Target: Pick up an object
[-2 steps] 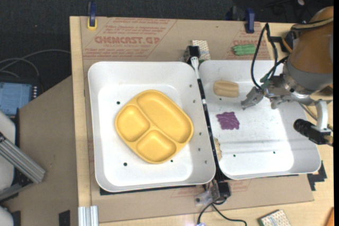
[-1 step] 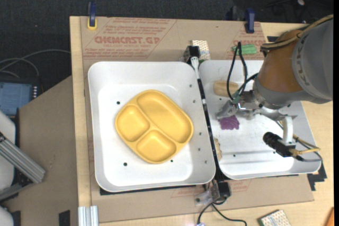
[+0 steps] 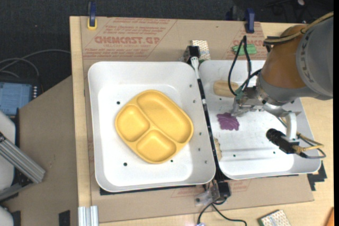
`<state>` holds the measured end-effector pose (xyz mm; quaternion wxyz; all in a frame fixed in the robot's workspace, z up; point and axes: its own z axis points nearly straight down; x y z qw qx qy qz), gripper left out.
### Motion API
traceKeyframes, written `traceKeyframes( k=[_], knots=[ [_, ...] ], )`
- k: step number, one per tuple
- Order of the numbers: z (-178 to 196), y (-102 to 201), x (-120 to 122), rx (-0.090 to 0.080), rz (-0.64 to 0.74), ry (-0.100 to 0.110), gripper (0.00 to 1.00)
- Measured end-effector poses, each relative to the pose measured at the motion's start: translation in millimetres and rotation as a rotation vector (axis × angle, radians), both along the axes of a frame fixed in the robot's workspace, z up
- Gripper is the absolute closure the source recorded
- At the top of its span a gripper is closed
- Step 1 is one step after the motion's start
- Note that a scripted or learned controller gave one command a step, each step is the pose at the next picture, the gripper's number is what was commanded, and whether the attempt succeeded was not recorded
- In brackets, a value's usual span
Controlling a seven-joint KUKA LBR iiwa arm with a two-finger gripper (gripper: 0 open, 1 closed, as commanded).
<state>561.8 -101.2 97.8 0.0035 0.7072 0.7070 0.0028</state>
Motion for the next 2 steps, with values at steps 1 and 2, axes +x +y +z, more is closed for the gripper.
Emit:
traceKeyframes(
  k=[1, 2],
  knots=[
    [64.5, -2.7, -45.1, 0.0, -0.002, 0.007, 1.0],
    [103.3, 3.7, -34.1, -0.001, 0.002, 0.002, 1.0]
  ],
)
